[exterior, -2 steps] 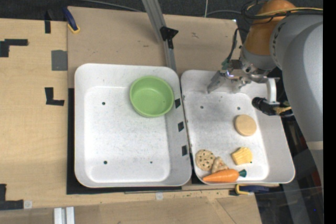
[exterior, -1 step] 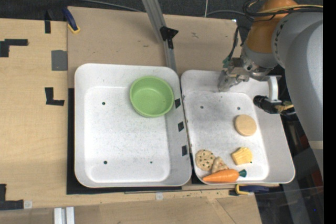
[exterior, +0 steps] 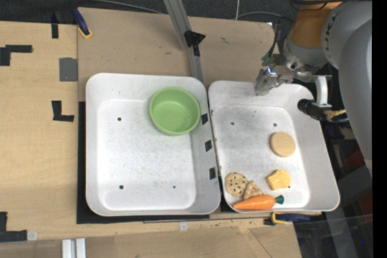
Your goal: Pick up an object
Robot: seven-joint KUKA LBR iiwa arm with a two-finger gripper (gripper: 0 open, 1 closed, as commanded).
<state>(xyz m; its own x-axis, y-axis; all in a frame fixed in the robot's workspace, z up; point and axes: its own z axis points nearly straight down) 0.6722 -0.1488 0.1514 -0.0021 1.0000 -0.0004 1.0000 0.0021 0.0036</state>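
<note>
A: Objects for you to pick sit mostly in the right bin (exterior: 314, 190). Look at its near end: a tan round disc (exterior: 282, 144) lies alone toward the right wall, and nearer the front edge you have a yellow wedge (exterior: 279, 179), a speckled cookie (exterior: 235, 182), a paler cracker (exterior: 253, 190) touching it, and an orange carrot (exterior: 257, 203) lying flat along the front wall.

B: And the left bin (exterior: 109, 148)?

A: You'll find one thing in it, a green bowl (exterior: 175, 110), upright, up near the far right corner and close to the divide between the two bins.

B: Where is your claw (exterior: 264, 85)?

A: It hangs over the far edge of the right bin, well apart from every item. You can't tell from this view whether its fingers are apart or together; nothing shows between them.
</note>
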